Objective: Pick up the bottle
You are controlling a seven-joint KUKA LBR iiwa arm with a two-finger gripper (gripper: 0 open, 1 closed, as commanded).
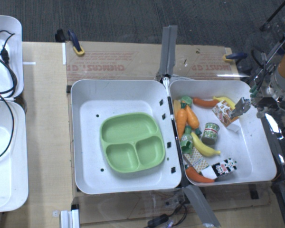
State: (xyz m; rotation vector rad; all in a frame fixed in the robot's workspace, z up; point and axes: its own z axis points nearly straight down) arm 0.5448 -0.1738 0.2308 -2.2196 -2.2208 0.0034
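A small black-and-white cow-patterned bottle (224,167) lies on its side near the front edge of the right bin (256,141), beside a red pepper (198,175). My gripper (240,107) hangs at the right bin's far right side, right next to a small orange-and-white carton (222,113). It is well behind the bottle and apart from it. Nothing of the bottle is between the gripper's parts.
The right bin also holds two carrots (186,118), a banana (204,146), a green-labelled can (210,132), a red chili (206,102) and a patterned packet (194,159). A green divided plate (132,141) lies in the left bin (85,127).
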